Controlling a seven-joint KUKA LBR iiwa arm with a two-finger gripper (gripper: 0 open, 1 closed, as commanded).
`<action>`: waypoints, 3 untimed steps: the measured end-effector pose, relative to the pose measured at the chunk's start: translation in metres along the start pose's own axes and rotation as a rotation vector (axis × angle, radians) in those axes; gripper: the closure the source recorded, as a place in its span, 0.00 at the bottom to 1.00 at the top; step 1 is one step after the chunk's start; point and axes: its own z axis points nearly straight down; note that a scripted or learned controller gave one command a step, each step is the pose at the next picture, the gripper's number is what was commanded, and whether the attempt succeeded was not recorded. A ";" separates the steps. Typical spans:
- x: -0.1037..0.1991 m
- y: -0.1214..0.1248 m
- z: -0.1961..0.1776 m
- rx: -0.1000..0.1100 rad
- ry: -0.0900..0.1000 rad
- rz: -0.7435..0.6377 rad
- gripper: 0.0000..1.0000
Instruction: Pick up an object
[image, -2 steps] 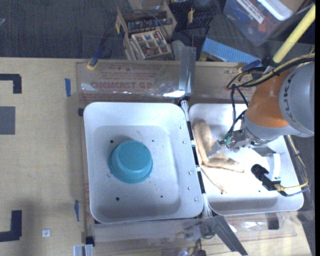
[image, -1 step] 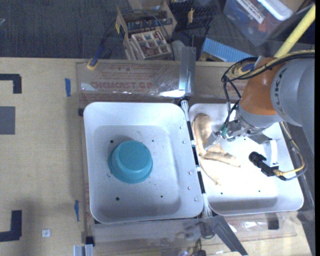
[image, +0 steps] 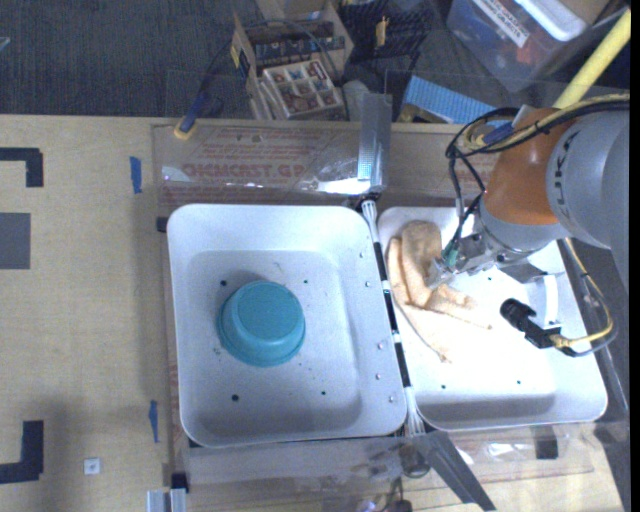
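Observation:
A limp tan, peach-coloured object (image: 410, 270) lies in the right bin (image: 500, 392), against its left wall, with thin strands trailing toward the bin's middle. My gripper (image: 447, 264) is low over the right side of this object, at or just above its surface; the wrist hides where it meets it. An upturned blue bowl (image: 262, 321) sits in the middle of the left bin (image: 190, 300), far from the gripper.
The grey arm with its orange band (image: 520, 190) hangs over the right bin's back right corner. A black fitting with cable (image: 527, 322) sticks out over that bin. A clear plastic bag (image: 260, 165) lies behind the left bin.

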 end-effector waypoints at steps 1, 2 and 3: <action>-0.012 -0.037 -0.002 0.013 0.008 -0.132 1.00; 0.015 -0.057 0.009 0.000 -0.001 -0.300 1.00; 0.014 -0.057 0.010 0.001 -0.001 -0.299 0.00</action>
